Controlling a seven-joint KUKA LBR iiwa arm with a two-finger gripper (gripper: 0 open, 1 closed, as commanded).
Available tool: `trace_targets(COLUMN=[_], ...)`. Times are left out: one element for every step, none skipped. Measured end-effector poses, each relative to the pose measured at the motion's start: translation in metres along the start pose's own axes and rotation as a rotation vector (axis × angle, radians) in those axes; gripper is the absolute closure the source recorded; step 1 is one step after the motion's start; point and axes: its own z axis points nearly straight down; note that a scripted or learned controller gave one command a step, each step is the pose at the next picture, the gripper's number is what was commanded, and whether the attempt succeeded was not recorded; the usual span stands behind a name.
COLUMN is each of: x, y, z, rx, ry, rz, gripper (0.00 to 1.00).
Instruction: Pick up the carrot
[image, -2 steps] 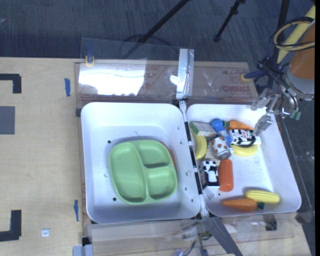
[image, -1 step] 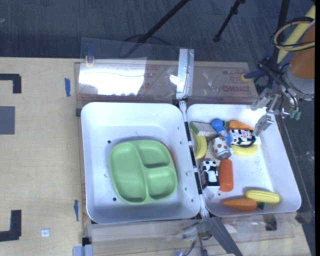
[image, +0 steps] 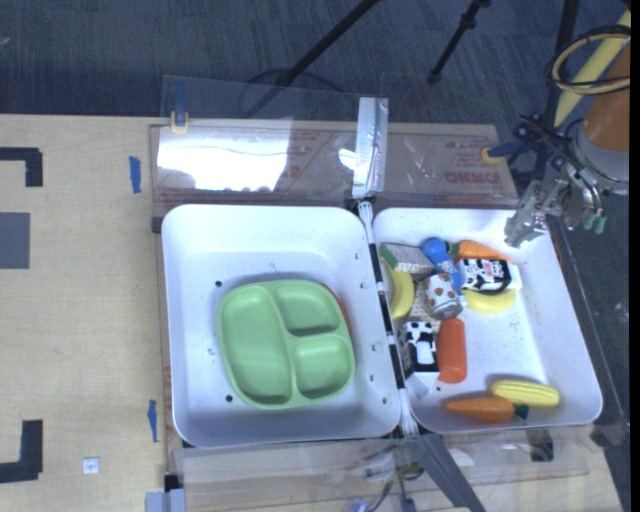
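The carrot (image: 478, 407) is orange with a small green end. It lies flat near the front edge of the right bin (image: 560, 330), just in front of a yellow corn cob (image: 526, 393). My gripper (image: 522, 228) hangs over the bin's far right corner, well behind the carrot and apart from it. Nothing shows in the gripper.
Beside the carrot lies an orange cylinder (image: 452, 350) next to a black-and-white cow toy (image: 422, 345). Further back are a banana (image: 400, 292), a small can (image: 443, 294), a blue piece (image: 434, 250) and another orange piece (image: 482, 250). The left bin (image: 190, 300) holds a green divided plate (image: 288, 342).
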Motion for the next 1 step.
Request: trace_targets(x=[0.0392], y=[0.1174], z=[-0.0777], rx=[-0.001], ry=[0.007], rz=[-0.219], gripper=[1.0])
